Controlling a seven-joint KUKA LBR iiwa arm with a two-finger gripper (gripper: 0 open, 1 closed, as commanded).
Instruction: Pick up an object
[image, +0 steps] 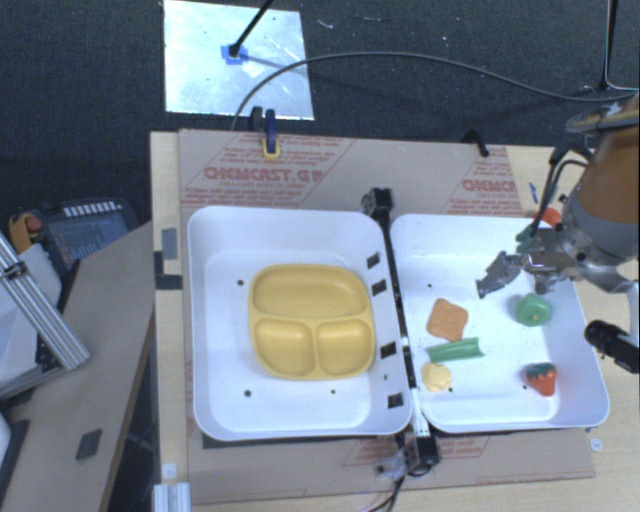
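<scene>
My gripper (520, 276) hangs above the upper right part of the right bin (480, 238), its fingers apart with nothing between them. One grey finger (495, 272) points left. The other sits just above a round green toy (533, 310). An orange flat piece (447, 320) lies near the bin's middle left. Below it are a green bean-shaped piece (456, 350) and a small yellow piece (436, 376). A red and orange toy with a green top (541, 378) rests near the front right corner.
The left bin (215, 300) holds a yellow divided plate (310, 320). A black divider strip (390, 300) runs between the bins. A dark part of the arm (612, 342) overhangs the right bin's right rim.
</scene>
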